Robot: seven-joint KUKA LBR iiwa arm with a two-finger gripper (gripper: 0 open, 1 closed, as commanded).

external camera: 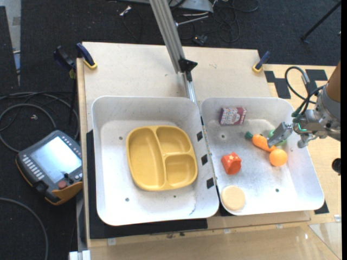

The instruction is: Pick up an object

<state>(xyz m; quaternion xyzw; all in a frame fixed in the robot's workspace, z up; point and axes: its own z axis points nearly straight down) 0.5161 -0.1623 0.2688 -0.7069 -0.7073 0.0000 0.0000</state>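
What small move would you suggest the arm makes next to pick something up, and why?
Probably lower the hand a little onto the carrot. The hand hangs at the right bin's far right, just above the carrot's tip and beside the orange ball; nothing sits between its fingers yet.

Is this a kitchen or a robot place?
Most likely a robot lab. A robot arm's gripper reaches over toy food such as a carrot, two white bins sit on a clamped bench, and a control pendant and cables lie on the floor.
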